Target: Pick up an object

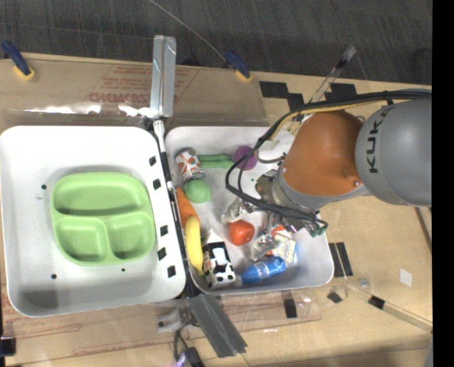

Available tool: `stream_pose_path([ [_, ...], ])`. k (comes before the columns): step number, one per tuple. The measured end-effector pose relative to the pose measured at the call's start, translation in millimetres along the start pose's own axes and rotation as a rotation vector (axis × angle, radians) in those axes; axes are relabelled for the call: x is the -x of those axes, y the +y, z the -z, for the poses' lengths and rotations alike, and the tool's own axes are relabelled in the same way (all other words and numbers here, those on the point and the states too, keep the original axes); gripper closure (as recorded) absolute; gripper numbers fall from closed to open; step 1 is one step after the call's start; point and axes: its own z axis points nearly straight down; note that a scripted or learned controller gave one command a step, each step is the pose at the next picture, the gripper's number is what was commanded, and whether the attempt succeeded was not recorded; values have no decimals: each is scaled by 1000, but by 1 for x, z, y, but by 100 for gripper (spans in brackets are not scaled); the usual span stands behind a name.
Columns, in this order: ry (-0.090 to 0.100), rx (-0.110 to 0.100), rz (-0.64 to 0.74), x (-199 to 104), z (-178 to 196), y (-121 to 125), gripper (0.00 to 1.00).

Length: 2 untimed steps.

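The gripper (269,232) reaches down into the right bin (319,270), just beside a red tomato-like toy (241,232); whether it is clenched cannot be told. A green divided tray (102,217) lies in the left bin (28,205).

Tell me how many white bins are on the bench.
2: the left bin holds a green divided tray; the right bin holds the toys, under the arm.
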Motion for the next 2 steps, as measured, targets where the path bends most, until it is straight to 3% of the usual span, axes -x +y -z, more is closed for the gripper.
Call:
stream_pose_path([
  [1,-1,1,3,1,0,1,0],
  [2,-30,-23,87,-31,8,11,0],
])
